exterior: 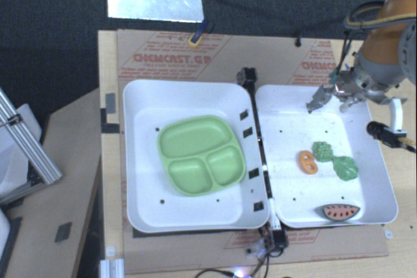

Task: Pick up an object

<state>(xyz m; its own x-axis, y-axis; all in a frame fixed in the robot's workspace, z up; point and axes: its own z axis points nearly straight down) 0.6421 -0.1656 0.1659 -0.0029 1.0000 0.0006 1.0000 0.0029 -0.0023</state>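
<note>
Camera view has the gripper (331, 99) hovering over the far side of the right bin (287, 140), arm (384, 42) coming in from the right with the orange band up top. Fingers look spread apart, one pointing left-down toward the bin floor, the other near the bin's back edge; nothing between them, so no grasp. Candidate objects all sit in the near half of the right bin: an orange ring-shaped toy, pretzel-like (308, 162), touching or just beside a green broccoli floret (322, 151), a second green leafy piece (346, 168) just right of that, and a watermelon slice (338, 211) by the near rim, apart from the others. Left bin (140, 140) holds a green divided plate (199, 154), three compartments, nothing in them. Progress: pick not started in any visible sense; every object is lying on the bin floor and the gripper is well apart from the cluster, across the bin from it. Left to do, as I judge it: move over a target, descend, close, lift. The pretzel and floret sit tight together, so a grab there may catch both or nudge one; the watermelon slice is isolated but flat and close to the rim.
</note>
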